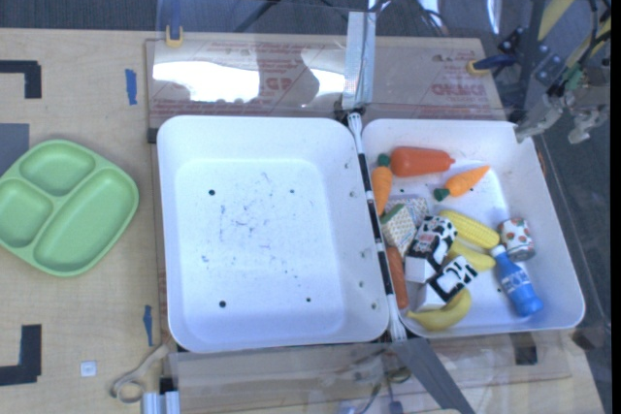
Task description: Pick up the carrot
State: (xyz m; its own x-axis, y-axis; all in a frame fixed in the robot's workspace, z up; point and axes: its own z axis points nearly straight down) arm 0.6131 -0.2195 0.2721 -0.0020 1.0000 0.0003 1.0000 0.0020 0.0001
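The right bin [548,208] holds several orange carrot-like pieces. A fat orange one [420,160] lies near the bin's back. A small carrot with a green tip [467,179] lies just right of it, and another [381,188] rests against the divider. A long thin orange piece [395,272] runs along the divider lower down. My gripper [566,108] hangs at the right, above the bin's back right corner and outside its rim. It is well apart from all the carrots, with nothing seen in it.
Around the carrots lie two yellow bananas [469,230], a blue bottle [516,286], a black-and-white toy [439,252] and a small spotted item [515,234]. The left bin [175,170] sits beside it. A green divided plate [64,206] lies far left. Clear panels [252,63] stand behind the bins.
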